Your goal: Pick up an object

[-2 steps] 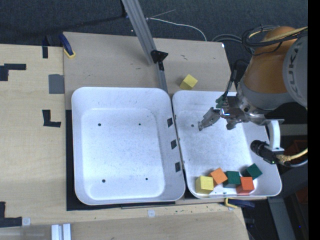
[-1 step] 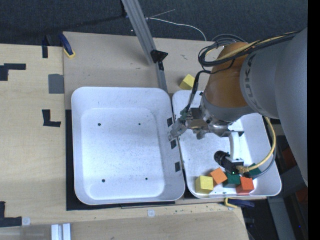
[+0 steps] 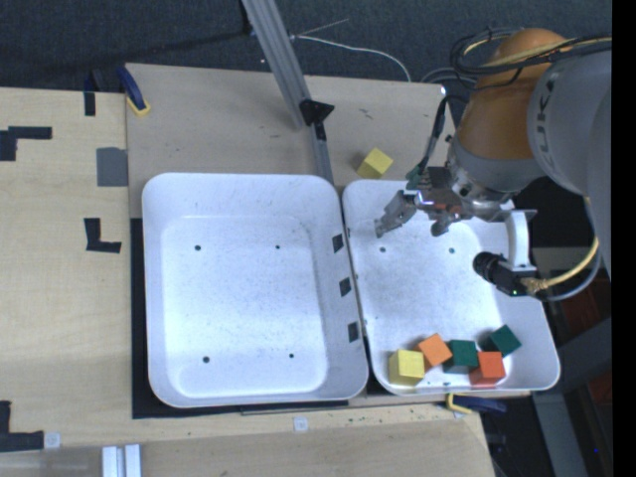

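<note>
Camera view: small cube blocks point(image 3: 452, 356) in smooth white bin point(image 3: 397, 276).

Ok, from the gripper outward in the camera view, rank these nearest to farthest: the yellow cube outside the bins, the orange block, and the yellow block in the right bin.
Measured from the gripper:
1. Yellow cube on the bench, just above the right bin, up-left of the gripper.
2. Orange block, near the bin's bottom edge.
3. Yellow block, bottom-left of the cluster; only slightly farther than the orange one.

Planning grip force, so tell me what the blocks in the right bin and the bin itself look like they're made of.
Blocks: probably foam or painted wood; flat matte colours, no glare, crisp edges. Right bin: likely moulded plastic; smooth white, rounded rim, speckled with scuffs.
</note>
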Controlling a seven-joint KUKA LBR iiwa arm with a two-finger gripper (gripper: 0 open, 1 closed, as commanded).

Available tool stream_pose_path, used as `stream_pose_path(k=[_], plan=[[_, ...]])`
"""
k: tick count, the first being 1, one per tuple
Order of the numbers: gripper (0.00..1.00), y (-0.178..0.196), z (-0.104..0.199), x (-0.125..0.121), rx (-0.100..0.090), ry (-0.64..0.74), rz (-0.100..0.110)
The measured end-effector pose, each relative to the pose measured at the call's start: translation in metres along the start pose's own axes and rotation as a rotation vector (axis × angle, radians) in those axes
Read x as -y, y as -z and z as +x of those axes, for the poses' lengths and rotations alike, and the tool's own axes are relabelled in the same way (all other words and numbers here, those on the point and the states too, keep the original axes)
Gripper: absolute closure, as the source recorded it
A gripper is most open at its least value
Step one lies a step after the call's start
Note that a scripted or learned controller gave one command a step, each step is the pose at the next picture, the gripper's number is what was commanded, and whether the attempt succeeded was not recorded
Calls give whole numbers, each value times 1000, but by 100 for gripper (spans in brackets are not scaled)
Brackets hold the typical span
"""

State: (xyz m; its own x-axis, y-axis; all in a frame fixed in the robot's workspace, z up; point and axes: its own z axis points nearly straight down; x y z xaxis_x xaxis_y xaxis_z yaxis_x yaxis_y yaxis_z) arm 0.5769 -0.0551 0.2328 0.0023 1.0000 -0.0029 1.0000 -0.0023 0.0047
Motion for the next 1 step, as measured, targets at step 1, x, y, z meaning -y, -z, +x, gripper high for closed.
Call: stream_pose_path(k=[1], plan=[[0, -29, 55, -17, -3, 8, 7]])
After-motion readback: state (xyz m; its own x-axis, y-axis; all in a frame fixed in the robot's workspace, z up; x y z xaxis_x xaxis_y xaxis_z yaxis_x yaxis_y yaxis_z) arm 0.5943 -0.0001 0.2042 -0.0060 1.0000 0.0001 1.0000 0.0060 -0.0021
